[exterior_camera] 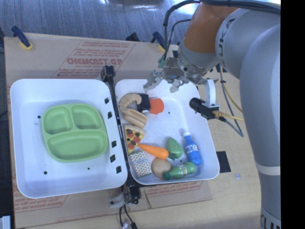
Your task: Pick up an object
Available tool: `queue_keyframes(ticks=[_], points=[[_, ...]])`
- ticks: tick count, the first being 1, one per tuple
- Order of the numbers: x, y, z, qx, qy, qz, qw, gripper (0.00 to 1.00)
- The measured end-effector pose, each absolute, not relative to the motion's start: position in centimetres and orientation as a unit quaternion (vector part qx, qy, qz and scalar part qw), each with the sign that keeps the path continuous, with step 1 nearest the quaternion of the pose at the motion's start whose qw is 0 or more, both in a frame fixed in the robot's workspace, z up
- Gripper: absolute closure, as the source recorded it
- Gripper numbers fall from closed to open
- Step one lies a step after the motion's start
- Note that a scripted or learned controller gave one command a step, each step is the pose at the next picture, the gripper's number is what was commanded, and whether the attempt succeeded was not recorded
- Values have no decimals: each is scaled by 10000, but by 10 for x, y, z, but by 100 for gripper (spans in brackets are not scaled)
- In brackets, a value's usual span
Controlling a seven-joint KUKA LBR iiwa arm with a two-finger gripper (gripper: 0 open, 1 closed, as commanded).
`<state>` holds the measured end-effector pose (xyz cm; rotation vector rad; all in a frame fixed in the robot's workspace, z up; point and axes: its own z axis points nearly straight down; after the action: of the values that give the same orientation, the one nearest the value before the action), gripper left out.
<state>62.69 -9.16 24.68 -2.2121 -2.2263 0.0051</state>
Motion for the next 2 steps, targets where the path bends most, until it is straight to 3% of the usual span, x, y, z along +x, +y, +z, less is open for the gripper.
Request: queue_keyframes(ticks=[1,2], points=[[594,-91,103,-7048,-7093,32,38,0],[496,-118,96,-7048,-7094,-4,-6,0]])
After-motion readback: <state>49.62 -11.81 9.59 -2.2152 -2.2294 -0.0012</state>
